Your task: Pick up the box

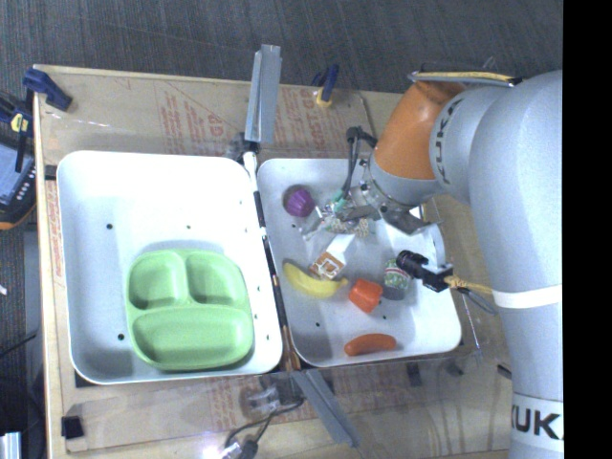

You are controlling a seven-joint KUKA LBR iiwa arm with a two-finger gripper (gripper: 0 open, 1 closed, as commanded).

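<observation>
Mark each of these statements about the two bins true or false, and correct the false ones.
1. The green divided tray lies in the left bin. True.
2. The banana lies in the left bin. False: it is in the right bin, beside the small box.
3. The purple item sits near the right bin's upper left corner. True.
4. The small box rests on the green tray. False: it is in the right bin, touching the banana.
5. The claw is over the left bin. False: it is over the right bin.

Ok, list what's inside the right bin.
In the right bin: purple object, small box, banana, orange cup, small can, red sausage. The end effector and arm hide the far corner.
</observation>
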